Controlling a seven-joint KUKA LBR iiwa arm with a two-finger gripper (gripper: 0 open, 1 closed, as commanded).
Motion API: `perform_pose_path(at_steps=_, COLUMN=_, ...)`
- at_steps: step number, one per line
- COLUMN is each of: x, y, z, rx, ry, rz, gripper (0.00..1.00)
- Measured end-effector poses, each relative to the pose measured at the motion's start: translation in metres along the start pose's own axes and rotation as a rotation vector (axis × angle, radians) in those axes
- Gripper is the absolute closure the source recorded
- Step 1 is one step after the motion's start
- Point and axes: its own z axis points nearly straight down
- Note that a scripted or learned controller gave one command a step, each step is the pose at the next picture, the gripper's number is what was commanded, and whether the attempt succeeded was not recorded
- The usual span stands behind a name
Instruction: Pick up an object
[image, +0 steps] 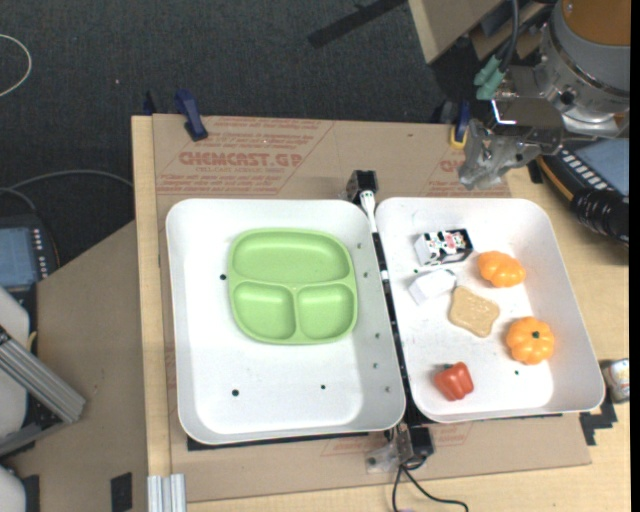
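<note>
The right bin holds several small objects. A black-and-white toy lies near its far edge, with a white block just in front of it. A tan bread slice sits in the middle. One orange pumpkin-like piece is to the right of the toy and a second is nearer the front right. A red pepper stands at the front. My gripper hangs above the cardboard just beyond the right bin's far edge, away from every object and holding nothing.
The left bin carries a green three-section plate. Both bins rest on a cardboard sheet clamped at its far edge. Cables and dark equipment crowd the bench to the right of the arm.
</note>
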Motion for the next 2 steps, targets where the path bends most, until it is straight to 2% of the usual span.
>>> perform_pose_path(at_steps=1, x=-0.057, y=-0.007, z=-0.025, rx=-0.001, ry=-0.002, rz=0.003, gripper=1.0)
perform_pose_path(at_steps=2, x=-0.114, y=-0.036, z=0.058, rx=0.015, ry=0.0, rz=0.004, gripper=1.0)
